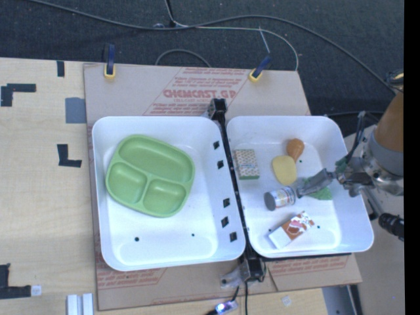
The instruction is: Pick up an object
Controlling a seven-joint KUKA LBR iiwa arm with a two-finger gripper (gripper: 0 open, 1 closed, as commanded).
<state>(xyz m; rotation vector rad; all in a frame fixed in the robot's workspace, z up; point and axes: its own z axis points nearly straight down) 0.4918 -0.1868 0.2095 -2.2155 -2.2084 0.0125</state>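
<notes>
Silver-capped bottle [282,197] lies in the right bin [328,126], long axis running 8 to 2 o'clock, cap toward 8; the end effector [315,182] touches its 2 o'clock end, grip unclear. Left bin [105,136] holds a green tray [150,175]

Glossy smooth white plastic bins [164,251]; matt green plastic tray [151,174]. Printed brown cardboard [190,94] under both, pale wood bench [39,195]. Shiny metal cap on small jar [280,197]. Printed paper carton [294,229].

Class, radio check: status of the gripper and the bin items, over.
Gripper low in right bin, touching small bottle. Nothing visibly held. Green scrap beside fingers.
</notes>
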